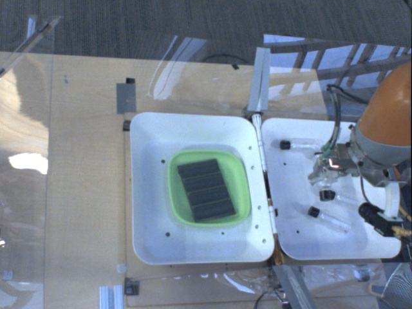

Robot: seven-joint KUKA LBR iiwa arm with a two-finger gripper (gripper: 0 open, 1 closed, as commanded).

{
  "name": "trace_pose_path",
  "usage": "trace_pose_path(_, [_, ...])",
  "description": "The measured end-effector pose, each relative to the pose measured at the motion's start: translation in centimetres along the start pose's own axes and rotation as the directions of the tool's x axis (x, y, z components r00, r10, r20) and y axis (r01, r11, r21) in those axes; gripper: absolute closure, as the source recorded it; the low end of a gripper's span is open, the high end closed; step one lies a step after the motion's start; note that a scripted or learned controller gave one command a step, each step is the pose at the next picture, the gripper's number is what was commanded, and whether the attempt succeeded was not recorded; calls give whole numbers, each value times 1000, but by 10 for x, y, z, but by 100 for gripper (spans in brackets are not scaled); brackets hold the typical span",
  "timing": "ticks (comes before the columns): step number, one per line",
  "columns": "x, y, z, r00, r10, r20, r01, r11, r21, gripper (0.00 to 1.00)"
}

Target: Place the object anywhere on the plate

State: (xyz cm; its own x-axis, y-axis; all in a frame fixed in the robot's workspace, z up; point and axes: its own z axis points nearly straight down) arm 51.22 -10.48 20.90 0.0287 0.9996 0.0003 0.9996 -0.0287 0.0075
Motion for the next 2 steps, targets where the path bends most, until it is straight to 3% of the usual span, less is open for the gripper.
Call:
trace_pose_path(1, [115,2,-5,995,-98,0,98,995,3,100])
trace_pose_path(2, [115,2,-5,995,-98,-1,98,995,3,0])
